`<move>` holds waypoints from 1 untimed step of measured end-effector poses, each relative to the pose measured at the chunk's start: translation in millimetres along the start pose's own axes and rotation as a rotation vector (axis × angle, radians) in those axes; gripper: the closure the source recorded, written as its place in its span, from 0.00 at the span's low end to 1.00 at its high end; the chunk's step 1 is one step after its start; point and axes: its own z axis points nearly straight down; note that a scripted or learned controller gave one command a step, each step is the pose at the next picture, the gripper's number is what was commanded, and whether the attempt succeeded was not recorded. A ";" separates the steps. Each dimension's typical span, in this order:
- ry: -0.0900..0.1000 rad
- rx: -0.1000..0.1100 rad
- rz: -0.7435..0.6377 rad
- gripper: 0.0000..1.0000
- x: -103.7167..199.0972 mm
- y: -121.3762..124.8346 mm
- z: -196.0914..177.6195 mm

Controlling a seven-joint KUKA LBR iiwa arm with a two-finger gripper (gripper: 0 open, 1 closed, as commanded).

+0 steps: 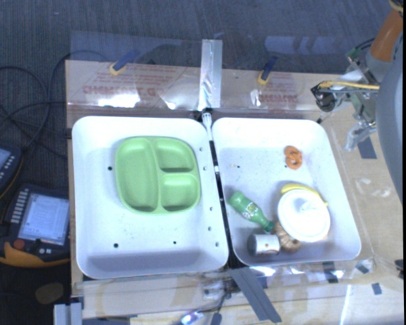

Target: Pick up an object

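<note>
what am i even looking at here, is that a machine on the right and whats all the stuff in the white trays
One camera looks down at a slant on a bench with two shallow white bins. The grey arm with an orange band at the right edge is a robot arm, drawn back off the bins. The left bin holds a green divided plate. The right bin holds a small orange piece, a green bottle lying down, a white round lid-like item and a metal can.
</note>
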 end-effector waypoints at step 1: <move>-0.001 0.006 0.046 0.00 -67.1 -38.8 132.1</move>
